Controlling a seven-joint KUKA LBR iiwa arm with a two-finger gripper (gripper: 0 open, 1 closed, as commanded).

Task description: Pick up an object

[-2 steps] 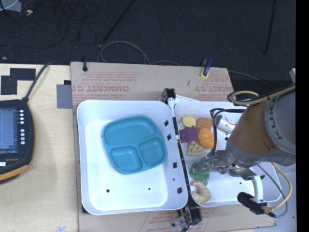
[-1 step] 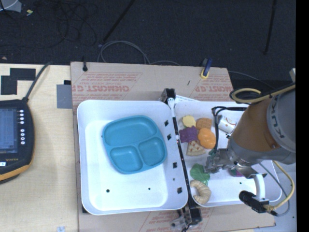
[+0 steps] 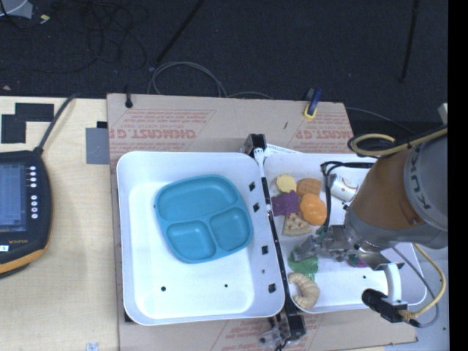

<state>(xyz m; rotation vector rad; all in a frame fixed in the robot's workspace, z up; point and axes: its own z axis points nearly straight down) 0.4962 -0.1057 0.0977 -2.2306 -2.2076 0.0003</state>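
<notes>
The arm (image 3: 398,196) reaches in from the right and bends down over the right bin (image 3: 344,295), its grey and orange wrist covering much of that bin. The claw (image 3: 316,246) sits low among the toy food near the bin's left wall. Its metal parts blur into the things beneath it, so I cannot tell how it is set or whether anything is in its grip.

Just under and to the left of the claw lies a green piece (image 3: 304,261), partly hidden by it. Below the claw, near the bin's front edge, is a pale curled pastry-like piece (image 3: 305,289). Directly above the claw is a tan wedge (image 3: 295,224), and beside that, an orange ball (image 3: 314,210). Further up from the claw are a purple piece (image 3: 284,204), a small yellow piece (image 3: 285,184) and a brown biscuit-like piece (image 3: 308,186), all crowded together at the bin's back left.

Well to the left of the claw, across the divider between the bins, the left bin (image 3: 146,284) holds a blue divided plate (image 3: 203,218) lying flat. Far left of the claw, on the bench (image 3: 66,284), rests a control pendant with a screen (image 3: 18,210).
</notes>
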